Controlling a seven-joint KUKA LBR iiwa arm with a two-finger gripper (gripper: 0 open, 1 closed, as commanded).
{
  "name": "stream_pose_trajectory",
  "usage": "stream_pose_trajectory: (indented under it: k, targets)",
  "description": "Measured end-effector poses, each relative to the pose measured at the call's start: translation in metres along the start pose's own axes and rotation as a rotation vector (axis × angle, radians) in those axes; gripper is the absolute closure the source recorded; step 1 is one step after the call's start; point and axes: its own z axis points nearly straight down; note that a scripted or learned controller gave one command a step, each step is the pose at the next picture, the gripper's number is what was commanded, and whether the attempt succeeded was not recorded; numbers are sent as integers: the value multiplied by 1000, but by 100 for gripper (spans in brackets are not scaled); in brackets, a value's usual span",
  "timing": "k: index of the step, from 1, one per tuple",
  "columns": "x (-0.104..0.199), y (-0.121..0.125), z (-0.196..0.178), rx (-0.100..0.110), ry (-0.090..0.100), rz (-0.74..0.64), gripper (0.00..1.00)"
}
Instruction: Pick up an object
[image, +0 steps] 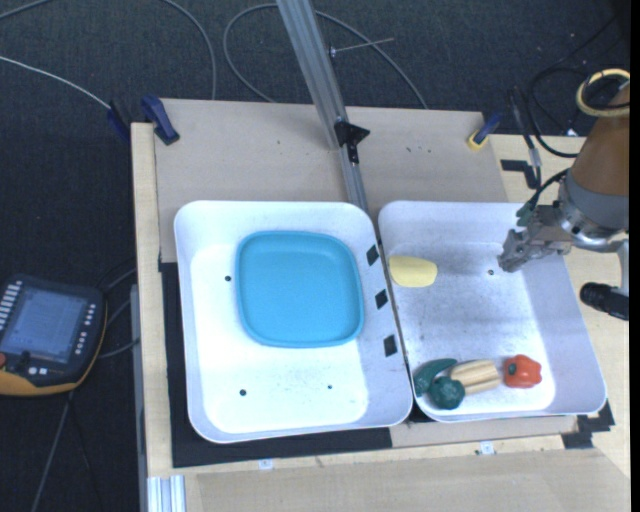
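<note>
Surface (250, 150): pale wood board carrying two shallow white bins side by side.

Left bin (205, 330): holds a blue plate (300, 288), flat and central. Low rim, broad face; poor target for a two-finger grab, likely to slip.

Right bin (570, 330): bare floor in the middle, pickable things along its edges.

Arm (605, 170): enters from the right, orange band above the wrist. Pincer (522, 250) hangs over the upper right of the right bin, nothing between its tips; whether it is spread or closed I cannot tell at this size.

Cluster at the bin's near wall: green piece (440, 383), tan roll (478, 375), red tomato-like piece (521, 371), touching in a row. Risk: closing on one may nudge its neighbours or catch two; the wall crowds the tips.

Yellow lump (412, 271): alone by the left wall, well apart from the pincer. Rounded, may squirt out or jam against the wall.

Straight descent from here likely meets bare floor.
</note>
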Motion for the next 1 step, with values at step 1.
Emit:
stream_pose_trajectory:
  k: [1]
  targets:
    - [5,-7,-54,0,0,0,100]
